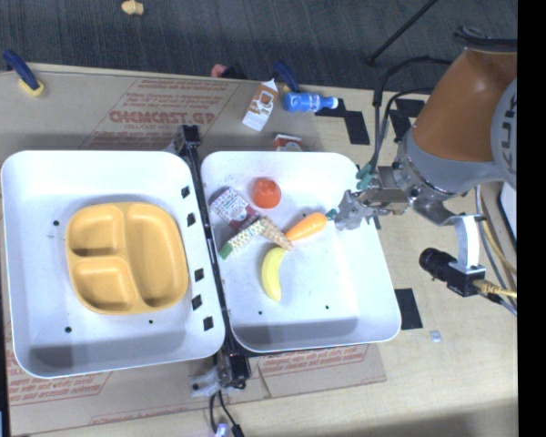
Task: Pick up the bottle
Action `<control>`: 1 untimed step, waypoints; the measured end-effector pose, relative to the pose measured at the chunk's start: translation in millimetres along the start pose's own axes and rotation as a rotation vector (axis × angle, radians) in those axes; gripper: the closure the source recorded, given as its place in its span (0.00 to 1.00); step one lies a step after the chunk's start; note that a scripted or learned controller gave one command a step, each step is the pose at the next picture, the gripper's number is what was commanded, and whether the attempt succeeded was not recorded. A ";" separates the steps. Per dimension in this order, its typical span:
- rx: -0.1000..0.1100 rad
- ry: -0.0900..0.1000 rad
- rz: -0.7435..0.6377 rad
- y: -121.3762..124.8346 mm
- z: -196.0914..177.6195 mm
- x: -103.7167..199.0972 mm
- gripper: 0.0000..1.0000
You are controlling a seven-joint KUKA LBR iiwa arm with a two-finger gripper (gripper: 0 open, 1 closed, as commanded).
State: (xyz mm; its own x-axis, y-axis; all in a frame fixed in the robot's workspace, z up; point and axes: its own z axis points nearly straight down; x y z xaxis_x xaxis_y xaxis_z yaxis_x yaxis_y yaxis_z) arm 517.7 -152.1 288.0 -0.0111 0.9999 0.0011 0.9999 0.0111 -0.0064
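A small blue bottle [302,103] lies on its side on the cardboard behind the right bin [373,285], outside it. My gripper [348,211] hangs low over the right bin's right side, just beside the green-tipped end of an orange carrot [307,228]. It is well to the front right of the bottle. I see nothing held in it.
The right bin also holds a red tomato-like piece [267,192], a yellow banana [272,273], a patterned packet [228,205] and a wafer-like bar [255,234]. A yellow compartment plate [127,255] lies in the left bin [27,317]. A small carton [260,106] lies left of the bottle.
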 end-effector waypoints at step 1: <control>-0.001 0.000 0.010 -30.1 86.9 32.5 1.00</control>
State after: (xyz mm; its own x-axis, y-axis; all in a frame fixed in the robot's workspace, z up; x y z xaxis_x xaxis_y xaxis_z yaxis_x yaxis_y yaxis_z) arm 486.7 -119.8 201.4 -0.0007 1.0000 0.0011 1.0000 0.0007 -0.0058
